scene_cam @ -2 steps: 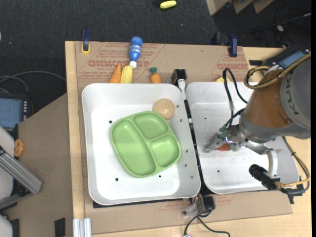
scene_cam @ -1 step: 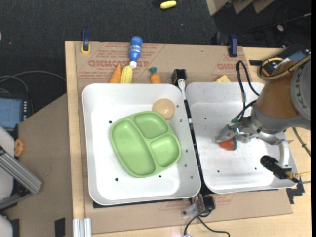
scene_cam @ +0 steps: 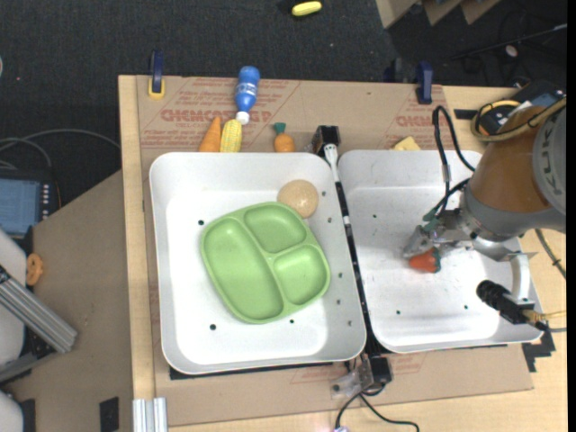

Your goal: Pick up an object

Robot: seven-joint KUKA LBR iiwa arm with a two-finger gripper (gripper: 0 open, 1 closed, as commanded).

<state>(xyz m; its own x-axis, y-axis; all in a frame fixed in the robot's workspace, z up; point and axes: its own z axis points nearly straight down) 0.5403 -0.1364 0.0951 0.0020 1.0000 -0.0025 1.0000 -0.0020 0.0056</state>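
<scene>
Gripper down on the red object, lift not yet made.

I see the gripper (scene_cam: pixel 430 246) low in the right bin (scene_cam: pixel 396 318), at three o'clock from the green plate (scene_cam: pixel 263 261), beside a small red object (scene_cam: pixel 424 261); whether the jaws clasp it, I cannot tell.

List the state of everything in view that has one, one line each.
Green divided plate: lying flat in the left bin, compartments bare.
Beige ball: resting against the plate's far edge.
Red object: lying in the right bin, under the gripper.
Blue-capped bottle: lying on its side behind the bins.
</scene>
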